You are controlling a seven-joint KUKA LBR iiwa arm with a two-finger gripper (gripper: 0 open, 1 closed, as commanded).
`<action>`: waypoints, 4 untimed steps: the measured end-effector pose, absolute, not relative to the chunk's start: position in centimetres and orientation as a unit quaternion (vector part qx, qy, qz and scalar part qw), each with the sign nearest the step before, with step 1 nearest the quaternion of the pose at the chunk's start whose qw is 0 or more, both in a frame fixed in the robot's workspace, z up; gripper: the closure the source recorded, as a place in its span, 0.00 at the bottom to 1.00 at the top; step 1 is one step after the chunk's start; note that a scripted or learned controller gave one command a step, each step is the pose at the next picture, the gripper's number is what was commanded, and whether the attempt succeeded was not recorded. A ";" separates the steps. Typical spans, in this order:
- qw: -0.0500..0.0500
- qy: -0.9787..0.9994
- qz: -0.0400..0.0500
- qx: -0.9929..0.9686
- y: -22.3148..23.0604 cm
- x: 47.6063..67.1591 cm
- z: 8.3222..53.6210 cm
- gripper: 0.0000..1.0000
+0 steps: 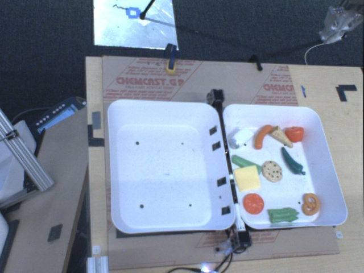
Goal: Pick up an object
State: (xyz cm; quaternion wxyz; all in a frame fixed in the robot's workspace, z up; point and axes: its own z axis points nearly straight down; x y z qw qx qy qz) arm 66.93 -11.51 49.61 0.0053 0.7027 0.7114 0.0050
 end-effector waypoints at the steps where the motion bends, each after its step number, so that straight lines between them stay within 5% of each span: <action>1: 0.002 0.707 0.001 0.708 -16.1 66.8 49.6 1.00; 2: 0.002 0.706 0.000 0.708 -21.0 66.8 49.3 1.00; 4: 0.003 0.709 0.001 0.705 -20.6 66.9 53.7 1.00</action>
